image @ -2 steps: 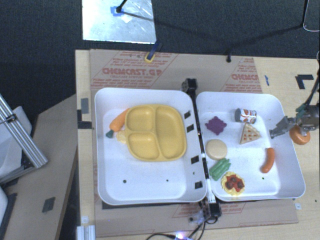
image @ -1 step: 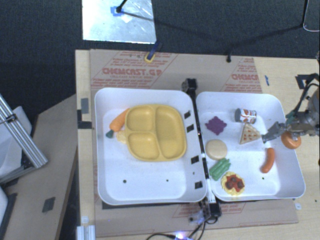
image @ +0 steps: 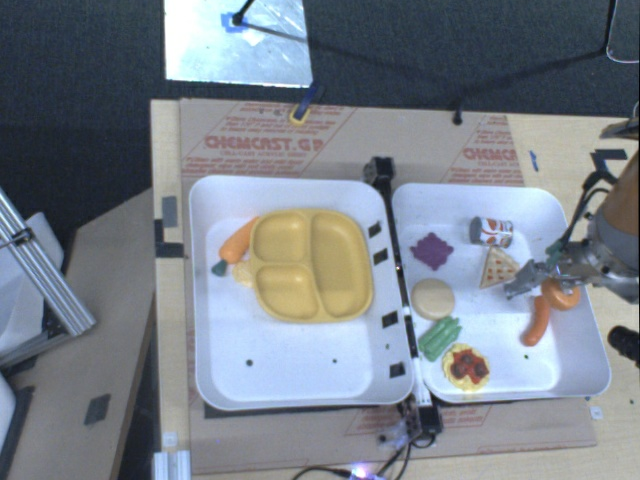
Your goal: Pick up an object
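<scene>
The 2-finger gripper is seen open in the right white bin, just beside the orange toy sausage.

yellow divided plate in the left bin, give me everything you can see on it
The yellow plate looks like smooth moulded plastic, rounded-square, with three compartments: two along the far side, one along the near side. It lies flat, slightly rotated, in the middle of the left bin. Nothing sits in its compartments. An orange carrot with a green top lies against its left edge, and a small pale yellow piece peeks out just below that.
</scene>
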### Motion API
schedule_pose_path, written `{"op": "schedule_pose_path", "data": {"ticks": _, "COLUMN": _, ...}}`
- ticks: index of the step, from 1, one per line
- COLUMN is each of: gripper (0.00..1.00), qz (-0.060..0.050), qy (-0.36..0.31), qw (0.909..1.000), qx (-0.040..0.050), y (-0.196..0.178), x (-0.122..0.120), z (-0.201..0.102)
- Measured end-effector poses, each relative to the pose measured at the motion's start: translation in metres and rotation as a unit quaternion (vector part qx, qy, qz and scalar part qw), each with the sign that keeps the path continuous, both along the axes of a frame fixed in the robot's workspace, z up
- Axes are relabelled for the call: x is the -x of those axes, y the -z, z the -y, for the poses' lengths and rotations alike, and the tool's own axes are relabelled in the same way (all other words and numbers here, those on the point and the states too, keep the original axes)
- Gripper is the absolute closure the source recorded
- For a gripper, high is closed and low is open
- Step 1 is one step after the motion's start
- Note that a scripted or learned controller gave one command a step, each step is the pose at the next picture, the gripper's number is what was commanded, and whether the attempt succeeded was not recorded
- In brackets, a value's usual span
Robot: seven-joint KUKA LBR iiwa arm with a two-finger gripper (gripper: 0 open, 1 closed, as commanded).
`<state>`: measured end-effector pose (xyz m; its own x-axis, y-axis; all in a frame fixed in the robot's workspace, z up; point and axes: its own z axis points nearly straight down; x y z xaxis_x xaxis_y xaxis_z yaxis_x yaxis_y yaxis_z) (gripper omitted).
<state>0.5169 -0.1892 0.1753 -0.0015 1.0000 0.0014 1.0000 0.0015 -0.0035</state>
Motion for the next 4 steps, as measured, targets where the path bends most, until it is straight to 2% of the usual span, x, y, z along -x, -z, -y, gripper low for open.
{"op": "schedule_pose_path", "data": {"ticks": 1, "gripper": 0.0, "qz": 0.0, "qy": 0.0, "qw": 1.0, "qx": -0.0002, "y": 0.042, "x": 0.002, "z": -0.003}}
{"op": "schedule_pose_path", "data": {"ticks": 2, "gripper": 0.0, "qz": 0.011, "qy": -0.002, "qw": 0.9999, "qx": 0.0023, "y": 0.072, "x": -0.005, "z": -0.004}}
{"op": "schedule_pose_path", "data": {"ticks": 3, "gripper": 1.0, "qz": 0.009, "qy": -0.002, "qw": 1.0, "qx": 0.002, "y": 0.065, "x": -0.003, "z": -0.004}}
{"op": "schedule_pose_path", "data": {"ticks": 4, "gripper": 1.0, "qz": 0.005, "qy": -0.001, "qw": 1.0, "qx": 0.0019, "y": 0.001, "x": -0.002, "z": -0.006}}
